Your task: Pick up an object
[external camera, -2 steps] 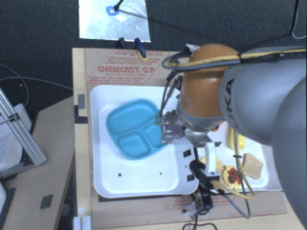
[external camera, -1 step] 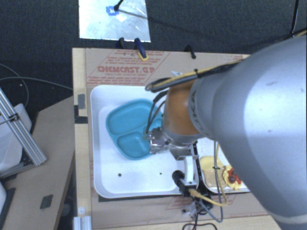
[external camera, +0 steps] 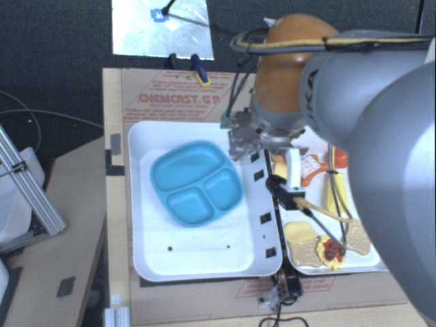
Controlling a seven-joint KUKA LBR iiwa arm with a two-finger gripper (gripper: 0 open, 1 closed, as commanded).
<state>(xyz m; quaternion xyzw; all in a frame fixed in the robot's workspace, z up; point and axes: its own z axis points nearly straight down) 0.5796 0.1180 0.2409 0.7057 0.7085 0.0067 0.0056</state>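
Right now we are seeing the gripper (external camera: 240,142) hanging low over the upper right corner of the left bin (external camera: 197,254), close to the wall that the two bins share. We cannot tell whether it is open or closed, as the wrist above is hiding its tip, and we are seeing nothing held in it. The arm (external camera: 368,114) is reaching in from the right, its broad grey body sweeping across the right side of the view, and its orange band (external camera: 289,67) is sitting straight above the gripper, so the wrist is pointing steeply down.

Just beside the gripper, down and to the left, a blue plate (external camera: 196,182) with three compartments is lying flat in the left bin, its upper right edge near the gripper but, as far as we can tell, not touching it. Beyond the shared wall, the right bin (external camera: 310,268) is holding a huddle of small toy foods: a white piece (external camera: 293,169), an orange piece (external camera: 315,171), a yellow strip (external camera: 332,197), a pale yellow lump (external camera: 300,234) and a tan slice (external camera: 355,238). The arm is covering much of that bin.

Both bins are resting on a cardboard sheet (external camera: 170,97) with red lettering. Behind it a shiny silver sheet (external camera: 160,19) is lying flat, and a metal frame (external camera: 27,189) is leaning at the far left.
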